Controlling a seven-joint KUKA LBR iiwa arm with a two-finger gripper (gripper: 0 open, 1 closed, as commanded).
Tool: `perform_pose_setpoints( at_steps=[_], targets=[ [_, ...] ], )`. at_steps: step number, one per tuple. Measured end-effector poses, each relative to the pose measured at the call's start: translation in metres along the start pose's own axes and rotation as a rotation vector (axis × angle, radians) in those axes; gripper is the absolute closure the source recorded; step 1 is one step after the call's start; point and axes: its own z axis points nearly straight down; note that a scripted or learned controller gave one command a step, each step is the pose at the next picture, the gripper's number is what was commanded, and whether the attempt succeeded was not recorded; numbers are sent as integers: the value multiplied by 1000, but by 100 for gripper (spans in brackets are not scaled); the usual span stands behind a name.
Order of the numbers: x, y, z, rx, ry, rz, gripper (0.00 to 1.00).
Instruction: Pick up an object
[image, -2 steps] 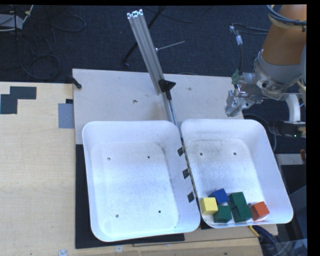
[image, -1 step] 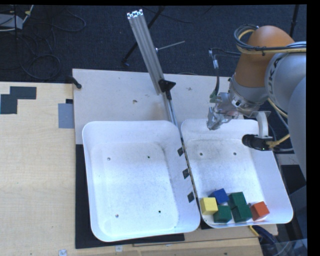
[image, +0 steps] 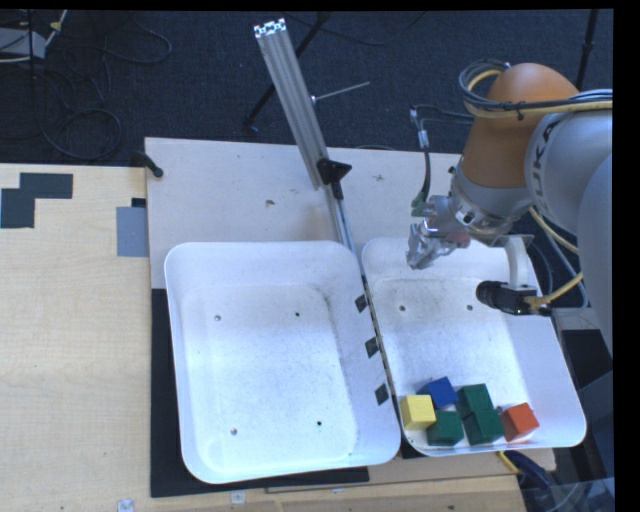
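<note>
Blocks sit bunched together in the near corner of the right bin (image: 540, 350), down at the bottom of the view. A yellow block (image: 418, 410) is on the left of the bunch, close to the bin's inner wall. A blue block (image: 438, 391) lies just behind it. A small green block (image: 446, 429) and a larger green block (image: 477, 411) fill the middle, touching one another. An orange block (image: 518, 421) is at the right end, close to the bin's curved front rim. All five lie tight against the front edge, with little room between them.

Most of the right bin's floor is bare white, from the blocks back to the far rim. The left bin (image: 260, 360) lies beside it, the two rims meeting along a seam marked by three small dark clips (image: 371, 346).

The arm (image: 540, 140) reaches in from the right, its orange band above the wrist. The claw (image: 428, 247) hangs over the far left corner of the right bin, well apart from the blocks and near the seam. Whether its fingers are open or closed cannot be told; nothing is seen between them.

A slanted metal rail (image: 300, 120) rises behind the bins, its foot near that same corner. A pale wooden bench (image: 70, 350) spreads to the left.
</note>
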Motion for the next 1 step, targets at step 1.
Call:
perform_pose_setpoints(
  at_steps=[1],
  targets=[
    [25, -15, -264, -11, -1, 1, 100]
  ],
)
